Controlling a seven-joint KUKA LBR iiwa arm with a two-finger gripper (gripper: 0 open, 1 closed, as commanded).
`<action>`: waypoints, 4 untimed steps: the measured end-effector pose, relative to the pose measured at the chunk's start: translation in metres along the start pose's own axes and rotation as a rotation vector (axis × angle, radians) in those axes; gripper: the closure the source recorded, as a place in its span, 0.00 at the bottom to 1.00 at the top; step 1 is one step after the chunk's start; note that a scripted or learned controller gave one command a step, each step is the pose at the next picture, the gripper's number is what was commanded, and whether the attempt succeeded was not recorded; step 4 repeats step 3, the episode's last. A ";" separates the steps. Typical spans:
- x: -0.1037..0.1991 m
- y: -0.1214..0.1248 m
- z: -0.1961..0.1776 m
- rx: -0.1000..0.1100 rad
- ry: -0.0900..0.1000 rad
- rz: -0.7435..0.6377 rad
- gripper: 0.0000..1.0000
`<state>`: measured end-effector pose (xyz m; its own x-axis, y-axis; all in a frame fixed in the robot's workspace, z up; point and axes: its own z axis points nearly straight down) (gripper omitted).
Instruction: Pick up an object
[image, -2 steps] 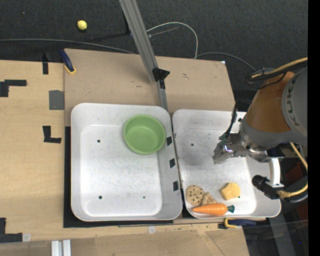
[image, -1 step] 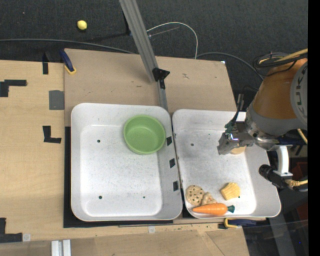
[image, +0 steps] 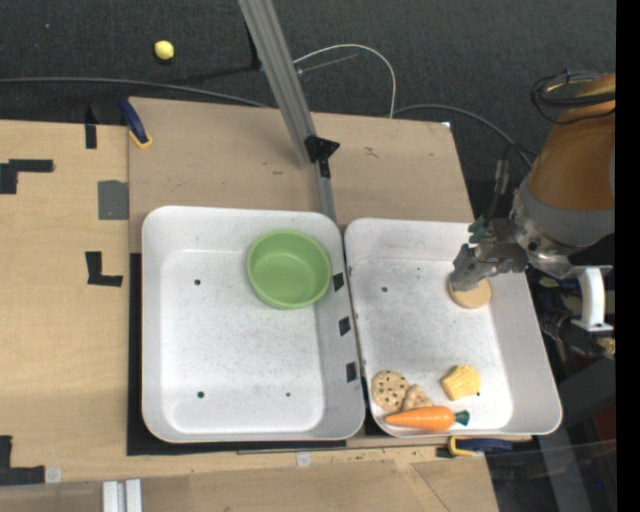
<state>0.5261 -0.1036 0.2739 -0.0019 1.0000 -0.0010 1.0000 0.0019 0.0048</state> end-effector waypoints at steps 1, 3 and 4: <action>0.046 0.000 0.015 0.007 0.002 -0.003 1.00; 0.148 0.016 0.015 0.007 0.001 -0.005 1.00; 0.148 0.016 0.015 0.007 0.001 -0.005 1.00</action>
